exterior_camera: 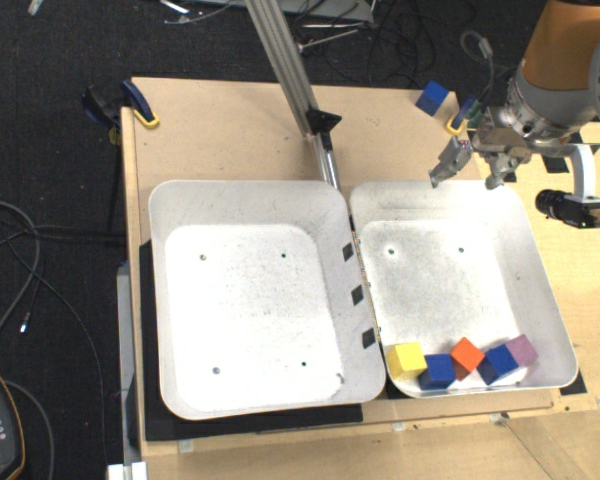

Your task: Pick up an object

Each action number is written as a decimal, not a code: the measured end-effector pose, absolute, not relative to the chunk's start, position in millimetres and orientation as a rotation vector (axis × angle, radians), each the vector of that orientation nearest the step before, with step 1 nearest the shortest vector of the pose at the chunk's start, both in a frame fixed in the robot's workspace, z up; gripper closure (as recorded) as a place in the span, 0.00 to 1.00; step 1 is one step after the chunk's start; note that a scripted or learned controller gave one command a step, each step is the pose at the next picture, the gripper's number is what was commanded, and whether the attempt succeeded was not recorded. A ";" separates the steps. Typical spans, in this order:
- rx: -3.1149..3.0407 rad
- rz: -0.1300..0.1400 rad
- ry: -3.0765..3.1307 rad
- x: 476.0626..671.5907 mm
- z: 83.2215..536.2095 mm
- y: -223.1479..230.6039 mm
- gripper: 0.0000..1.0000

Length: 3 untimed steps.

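Observation:
Several small blocks lie along the near edge of the right bin (540, 268): a yellow block (406, 358), a blue block (439, 370), an orange block (467, 356), a second blue block (498, 362) and a purple block (521, 350). My gripper (472, 168) hangs above the bin's far rim, well away from the blocks. Its two fingers are spread apart with nothing between them.
The left bin (180, 218) sits beside the right one. Another blue block (433, 97) lies on the bench beyond the right bin. A slanted metal pole (285, 53) crosses the bench's far side. A clamp (130, 103) grips the bench's far left corner.

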State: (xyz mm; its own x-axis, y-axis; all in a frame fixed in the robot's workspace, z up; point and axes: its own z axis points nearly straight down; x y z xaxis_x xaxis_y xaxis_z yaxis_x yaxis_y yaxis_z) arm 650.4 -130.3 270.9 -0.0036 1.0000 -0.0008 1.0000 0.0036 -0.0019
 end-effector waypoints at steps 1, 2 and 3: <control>-2.211 0.006 -2.223 631.4 210.0 -96.9 0.00; -2.215 0.002 -2.226 628.5 194.4 -74.8 0.00; -2.223 0.003 -2.217 602.3 195.2 -75.9 0.00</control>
